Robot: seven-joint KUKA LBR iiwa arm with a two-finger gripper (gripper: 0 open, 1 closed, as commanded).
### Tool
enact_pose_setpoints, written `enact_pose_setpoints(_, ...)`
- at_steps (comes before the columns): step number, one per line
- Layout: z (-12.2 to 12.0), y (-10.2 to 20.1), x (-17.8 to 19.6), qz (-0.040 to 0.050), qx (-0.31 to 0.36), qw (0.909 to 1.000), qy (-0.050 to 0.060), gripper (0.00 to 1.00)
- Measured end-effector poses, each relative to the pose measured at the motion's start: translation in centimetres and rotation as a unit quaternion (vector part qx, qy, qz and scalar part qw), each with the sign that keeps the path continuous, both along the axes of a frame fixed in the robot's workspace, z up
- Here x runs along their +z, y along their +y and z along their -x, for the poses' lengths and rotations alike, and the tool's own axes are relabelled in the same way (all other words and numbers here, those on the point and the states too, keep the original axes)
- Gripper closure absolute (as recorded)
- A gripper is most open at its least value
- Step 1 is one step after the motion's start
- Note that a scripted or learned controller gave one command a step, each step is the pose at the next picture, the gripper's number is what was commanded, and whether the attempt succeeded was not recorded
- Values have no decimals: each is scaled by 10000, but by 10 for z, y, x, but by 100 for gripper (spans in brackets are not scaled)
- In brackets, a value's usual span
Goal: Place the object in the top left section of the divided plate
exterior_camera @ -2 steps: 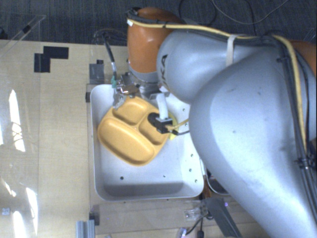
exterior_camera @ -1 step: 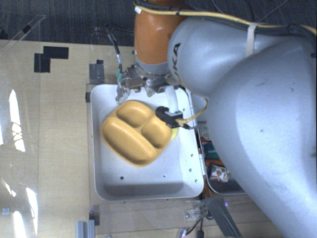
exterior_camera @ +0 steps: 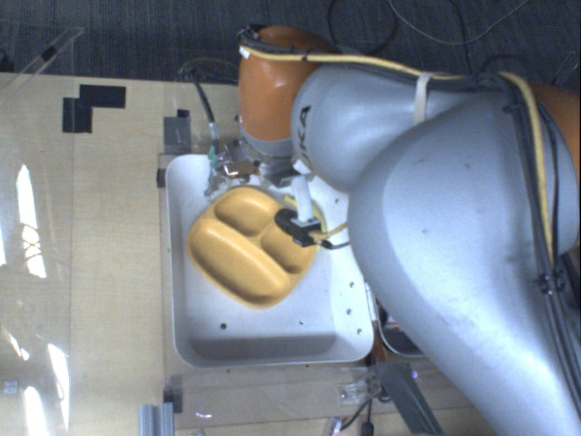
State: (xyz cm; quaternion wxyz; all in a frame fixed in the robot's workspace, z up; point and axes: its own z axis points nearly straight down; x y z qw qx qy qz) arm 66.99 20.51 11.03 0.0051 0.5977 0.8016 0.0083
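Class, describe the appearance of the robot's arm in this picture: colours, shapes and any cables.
The arm is made of large, rounded, glossy grey shells, with an orange band above the wrist. A yellow cable runs along its top, and thin black cables trail near the wrist.

Second bin [exterior_camera: 392, 339]: almost wholly covered by arm [exterior_camera: 454, 225] | hand [exterior_camera: 238, 166]: fingers masked by wrist, state not discernible | yellow divided plate [exterior_camera: 245, 248]: far-right rim overlapped by black fitting [exterior_camera: 295, 227]
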Motion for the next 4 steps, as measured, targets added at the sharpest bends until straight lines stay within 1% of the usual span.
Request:
enact_pose_setpoints(1, 26, 18, -16, 20, 266, 9996, -63, 0)
enact_pose_setpoints(2, 46, 20, 15, 35, 455, 9989, 79, 0)
enact_pose_setpoints(3, 85, 8, 8, 46, 1819, 9833, 79, 0)
enact_pose_setpoints(4, 84, 10, 15, 23, 1821, 9832, 94, 100)
